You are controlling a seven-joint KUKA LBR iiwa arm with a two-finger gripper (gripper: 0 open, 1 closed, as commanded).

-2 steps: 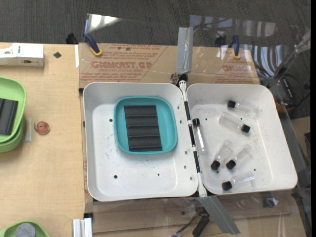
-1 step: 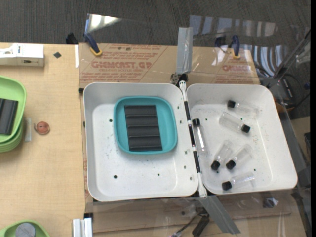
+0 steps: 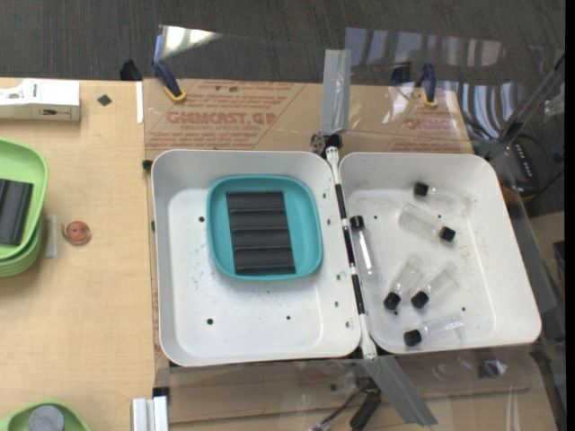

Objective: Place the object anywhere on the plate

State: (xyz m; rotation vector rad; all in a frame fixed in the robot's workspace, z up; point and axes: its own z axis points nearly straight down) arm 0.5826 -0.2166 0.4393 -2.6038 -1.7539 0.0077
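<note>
**Vials all lying in my right bin, plate in the left**

Vials, 6 clear ones with black caps, lie scattered over the floor of the right bin [image 3: 503, 241]; one [image 3: 429, 223] sits near the middle, another [image 3: 360, 245] lies along the left wall. I see the teal plate [image 3: 310, 232] with its dark ribbed insert [image 3: 260, 232] resting in the left bin [image 3: 180, 285]. I cannot tell the gripper's state from my feed.

Dark cables [image 3: 528, 155] are lying far right, just beyond the right bin [image 3: 490, 171]; not telling whether they are the robot's.
</note>
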